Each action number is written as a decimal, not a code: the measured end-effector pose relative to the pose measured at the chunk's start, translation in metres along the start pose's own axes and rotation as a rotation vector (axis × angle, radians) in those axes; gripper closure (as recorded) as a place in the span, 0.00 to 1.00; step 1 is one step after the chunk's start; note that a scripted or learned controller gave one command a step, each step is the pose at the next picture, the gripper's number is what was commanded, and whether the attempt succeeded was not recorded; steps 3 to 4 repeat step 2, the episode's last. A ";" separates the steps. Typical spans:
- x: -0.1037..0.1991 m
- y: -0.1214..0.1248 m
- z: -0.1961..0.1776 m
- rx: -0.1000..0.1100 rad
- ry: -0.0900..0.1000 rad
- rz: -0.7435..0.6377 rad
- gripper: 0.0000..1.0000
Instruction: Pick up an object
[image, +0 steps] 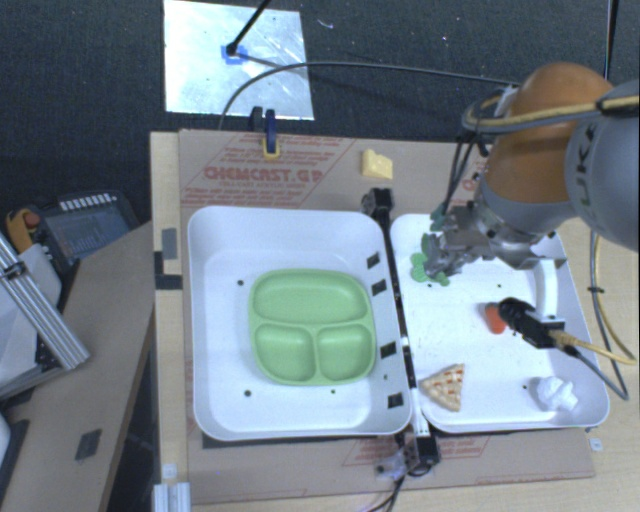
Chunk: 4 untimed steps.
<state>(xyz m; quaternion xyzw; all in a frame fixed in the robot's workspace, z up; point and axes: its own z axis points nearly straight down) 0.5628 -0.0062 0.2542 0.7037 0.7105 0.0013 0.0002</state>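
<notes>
Likely target: the small green lump (418, 266), just right of frame centre, in the upper left corner of the right bin (480, 362), touching or just under the tool (441, 252). Tool state, spread or pressed together: cannot tell from this angle.

Looks light, knobbly and probably soft plastic or rubber. No fear of breakage, but some chance of rolling or squirting out sideways under a pinch. Best taken across the widest clump, straight from above.

Mind the bin wall and the seam between the bins (392, 300) just to the left of the lump; little room there for a wide approach. Plenty of bare white floor down and to the right, as far as the small orange piece (493, 318).

Well apart, toward the lower edge of the frame: a pizza-like wedge (444, 386) and a white crumpled wad (553, 393). Left bin (215, 300) mostly taken up by a green divided plate (310, 325).
</notes>
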 end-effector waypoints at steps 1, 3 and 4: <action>0.052 0.003 -0.002 0.000 0.001 0.000 1.00; 0.097 -0.004 0.004 0.001 0.000 0.001 1.00; 0.097 -0.004 0.004 0.001 0.000 0.001 1.00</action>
